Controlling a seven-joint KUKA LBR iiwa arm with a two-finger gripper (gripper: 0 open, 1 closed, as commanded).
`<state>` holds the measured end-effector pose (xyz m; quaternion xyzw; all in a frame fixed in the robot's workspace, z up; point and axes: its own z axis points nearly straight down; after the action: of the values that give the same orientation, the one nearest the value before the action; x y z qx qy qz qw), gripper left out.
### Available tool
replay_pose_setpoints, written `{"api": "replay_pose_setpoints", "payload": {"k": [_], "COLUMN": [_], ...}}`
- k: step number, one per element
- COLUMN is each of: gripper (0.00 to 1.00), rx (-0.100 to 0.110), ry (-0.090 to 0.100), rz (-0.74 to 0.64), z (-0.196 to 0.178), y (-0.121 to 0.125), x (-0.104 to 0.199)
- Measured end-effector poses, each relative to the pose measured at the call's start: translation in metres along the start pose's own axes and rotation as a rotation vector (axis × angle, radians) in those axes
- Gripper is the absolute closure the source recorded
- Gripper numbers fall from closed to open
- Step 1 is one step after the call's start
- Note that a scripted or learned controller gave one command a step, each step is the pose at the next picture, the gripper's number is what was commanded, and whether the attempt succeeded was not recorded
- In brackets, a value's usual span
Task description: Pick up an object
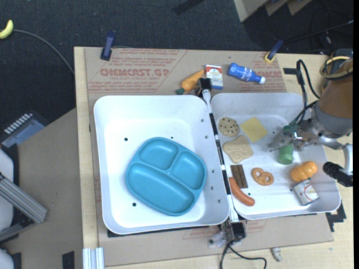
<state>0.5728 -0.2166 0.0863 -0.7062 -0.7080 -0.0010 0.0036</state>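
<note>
**Pincer low over the green piece in the right bin**

The desk (140,63) carries two white bins side by side. The left bin (112,122) holds a blue divided plate (164,175). The right bin (269,102) holds a scatter of toy food: a yellow cheese slice (254,129), a slice of bread (238,149), a chocolate-chip cookie (228,126), an orange toy fruit (303,171), a small carton (306,193), a hot dog (242,193), a chocolate bar (239,175), a pretzel (262,176) and a small green object (285,153).

The arm (336,102) reaches in from the right edge of the view, and its pincer (287,139) sits low in the right bin, right above the green object. I judge this to be the reach-and-grasp step: nothing is lifted, and every item lies on the bin floor. The green piece looks like the target, since it lies nearest the tip, touching or nearly so.

Whether the pincer is apart or together I cannot tell; its tip is a blur of grey metal. Nothing is visibly clamped in it.

The next move calls for settling squarely around the green piece, closing on it, then rising straight up, clear of the orange fruit just beside it.
</note>
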Motion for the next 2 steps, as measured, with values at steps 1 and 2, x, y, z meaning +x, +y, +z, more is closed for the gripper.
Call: {"api": "replay_pose_setpoints", "payload": {"k": [1, 2], "gripper": [1.00, 1.00], "rx": [-0.004, -0.005], "ry": [-0.005, -0.005], "rz": [0.001, 0.001], "z": [-0.011, 0.002], "y": [0.001, -0.025], "x": [-0.002, 0.093]}}
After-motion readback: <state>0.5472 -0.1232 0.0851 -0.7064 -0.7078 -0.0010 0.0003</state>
